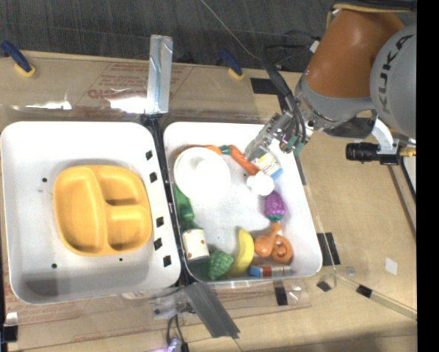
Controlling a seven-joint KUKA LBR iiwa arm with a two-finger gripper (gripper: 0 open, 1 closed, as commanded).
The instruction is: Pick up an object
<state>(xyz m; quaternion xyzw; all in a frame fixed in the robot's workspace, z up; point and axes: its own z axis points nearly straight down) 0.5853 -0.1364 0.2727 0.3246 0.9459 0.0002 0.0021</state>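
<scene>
Gripper is positioned over right bin rear edge, near carrot and bottle. Finger state: can't be determined, poss. apart.

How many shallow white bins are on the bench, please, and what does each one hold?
2. The left shallow white bin holds a yellow divided plastic tray. The right shallow white bin holds mixed toy items, among them a yellow toy banana; some may lie hidden under others.

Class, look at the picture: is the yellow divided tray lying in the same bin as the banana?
No: the yellow divided tray lies in the left bin, while the banana lies among the toys in the right bin.
</scene>
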